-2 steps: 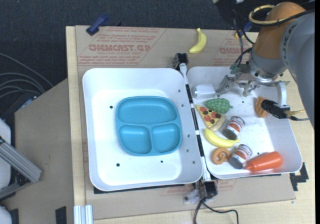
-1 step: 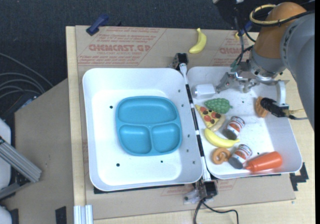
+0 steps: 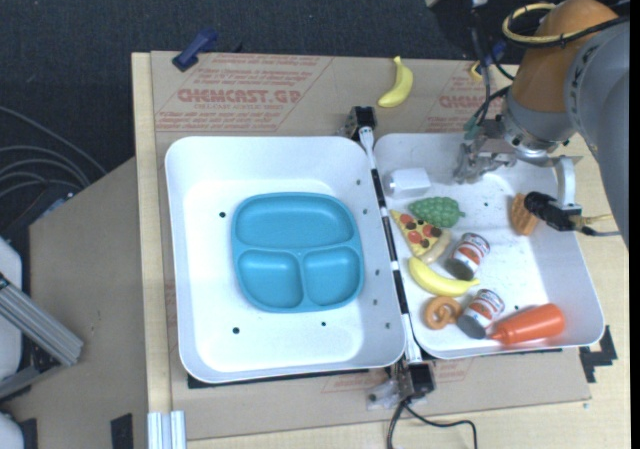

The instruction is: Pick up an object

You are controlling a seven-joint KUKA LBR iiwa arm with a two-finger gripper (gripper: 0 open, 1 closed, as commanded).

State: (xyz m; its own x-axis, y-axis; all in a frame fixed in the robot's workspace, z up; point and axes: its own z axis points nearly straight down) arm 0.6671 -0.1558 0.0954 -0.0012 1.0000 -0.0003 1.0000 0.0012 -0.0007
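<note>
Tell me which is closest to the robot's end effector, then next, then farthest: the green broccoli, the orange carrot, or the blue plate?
From the end effector, in the camera view:
1. Green broccoli, just below-left of it in the right bin.
2. Orange carrot, at that bin's near edge.
3. Blue plate, over in the left bin.

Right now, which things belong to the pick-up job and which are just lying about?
Job:
gripper, over the right bin
white block
green toy
pizza slice
banana
two cans
orange bottle
pretzel

Lying about:
blue tray in the left bin
second banana on the bench
</note>
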